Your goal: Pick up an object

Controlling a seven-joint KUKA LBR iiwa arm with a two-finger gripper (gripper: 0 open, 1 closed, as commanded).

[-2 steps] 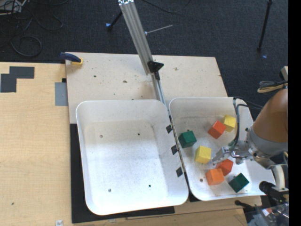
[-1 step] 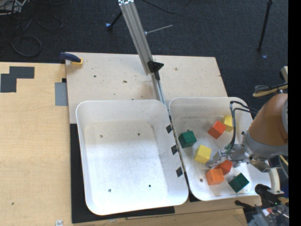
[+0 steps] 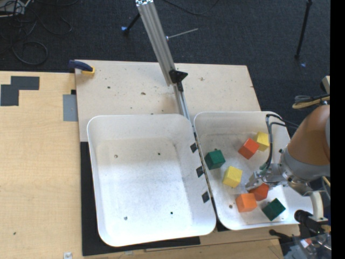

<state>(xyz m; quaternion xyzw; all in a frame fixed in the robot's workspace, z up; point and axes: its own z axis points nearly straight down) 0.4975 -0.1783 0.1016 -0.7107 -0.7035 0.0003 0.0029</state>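
Far left, the pale wooden bench (image 3: 32, 161) with dark grey patches. A small blue-and-yellow clamp (image 3: 82, 66) sits at the back left corner of the speckled board (image 3: 129, 88). A slanted aluminium rail (image 3: 159, 39) runs down from the top centre to the gap between the bins.

Left bin (image 3: 102, 139) — white, shallow, a few dark specks on its floor.

Right bin (image 3: 226, 122) holds the blocks. Leftmost, a dark green cube (image 3: 215, 158); just right and nearer, a yellow cube (image 3: 233, 176). Further back, an orange-red cube (image 3: 248, 148) touching a smaller yellow block (image 3: 262, 140) at the rear right. At the front, an orange cube (image 3: 246, 202), with a red block (image 3: 261, 192) close behind it and a second dark green cube (image 3: 273, 209) to the right.

The gripper (image 3: 257, 184) comes in from the right, low over the front of the right bin — its tips sit right at the red block's top edge. Whether the fingers are spread or clenched on it, cannot tell.
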